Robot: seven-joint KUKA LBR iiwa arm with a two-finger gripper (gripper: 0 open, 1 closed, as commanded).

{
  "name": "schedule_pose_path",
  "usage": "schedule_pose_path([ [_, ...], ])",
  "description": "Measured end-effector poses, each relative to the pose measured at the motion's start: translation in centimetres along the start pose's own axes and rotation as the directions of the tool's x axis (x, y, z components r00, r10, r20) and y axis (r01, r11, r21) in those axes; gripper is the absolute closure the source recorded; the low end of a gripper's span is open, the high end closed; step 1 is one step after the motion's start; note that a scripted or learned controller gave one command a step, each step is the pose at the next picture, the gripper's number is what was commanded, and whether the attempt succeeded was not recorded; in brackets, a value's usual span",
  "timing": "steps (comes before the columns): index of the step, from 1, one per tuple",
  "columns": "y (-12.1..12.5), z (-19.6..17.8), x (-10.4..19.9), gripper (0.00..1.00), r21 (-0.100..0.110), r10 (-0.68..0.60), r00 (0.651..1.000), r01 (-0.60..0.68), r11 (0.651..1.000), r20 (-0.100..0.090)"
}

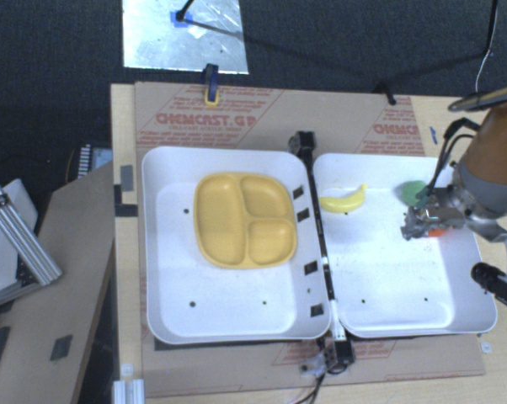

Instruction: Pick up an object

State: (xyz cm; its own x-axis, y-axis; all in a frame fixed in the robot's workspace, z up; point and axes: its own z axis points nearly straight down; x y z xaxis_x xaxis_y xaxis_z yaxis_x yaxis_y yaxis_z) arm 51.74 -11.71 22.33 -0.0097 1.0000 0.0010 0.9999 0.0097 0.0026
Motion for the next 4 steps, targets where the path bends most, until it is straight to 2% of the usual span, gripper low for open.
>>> schedule_pose_path([
  [2, 5.0, 1.5, 9.4, 1.00, 0.000, 0.000, 1.000, 0.000, 1.000, 0.000],
  [4, 11.2, -1.0, 18.9, 1.00, -0.003, 0.001, 1.000, -0.001, 1.000, -0.001],
])
